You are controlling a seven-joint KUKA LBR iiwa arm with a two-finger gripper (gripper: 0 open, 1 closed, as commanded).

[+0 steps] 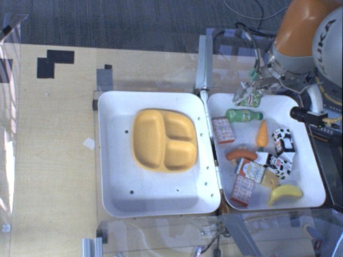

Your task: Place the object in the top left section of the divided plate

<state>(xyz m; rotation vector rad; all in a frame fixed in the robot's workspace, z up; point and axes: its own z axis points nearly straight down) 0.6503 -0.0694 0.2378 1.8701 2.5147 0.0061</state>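
**Gripper above the right bin's far edge**

We see the gripper (251,92) over the far edge of the right bin (316,181), with a small green-and-white item (250,97) between its fingers, held clear of the bin floor (what it is, we cannot tell). The yellow divided plate (163,139) sits mid-floor in the left bin (112,186). A green bottle (243,115) lies just below the gripper; a banana (284,193) lies near the right bin's near edge.
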